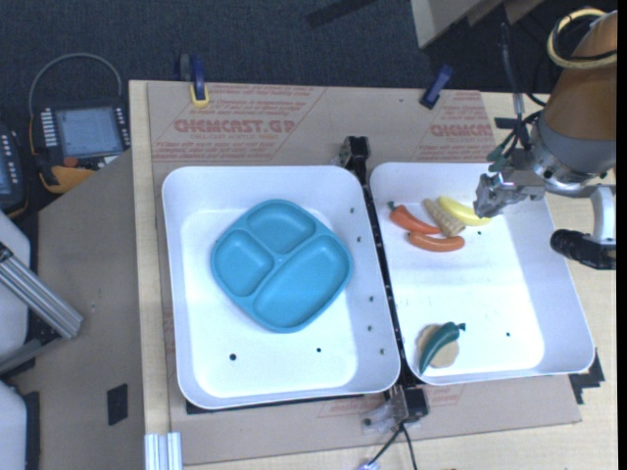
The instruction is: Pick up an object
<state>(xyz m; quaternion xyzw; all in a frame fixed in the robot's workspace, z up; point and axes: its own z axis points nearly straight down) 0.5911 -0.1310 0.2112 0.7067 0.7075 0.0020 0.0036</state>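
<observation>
In the right bin [549, 292] lie an orange carrot-like piece [434, 242], a red chilli [409, 219], a corn cob [445, 216] and a yellow banana [462, 211], bunched near the bin's far side. A green pepper on a tan disc [439, 345] rests near the front edge. My gripper [493, 200] hangs right over the banana's right end, just above the bin floor. Nothing is visibly between its fingers.
The left bin [196, 204] holds a blue divided plate [282, 263]. A black clamp [354, 151] sits between the bins at the far side. A screen device [83, 132] lies off the bench at the far left.
</observation>
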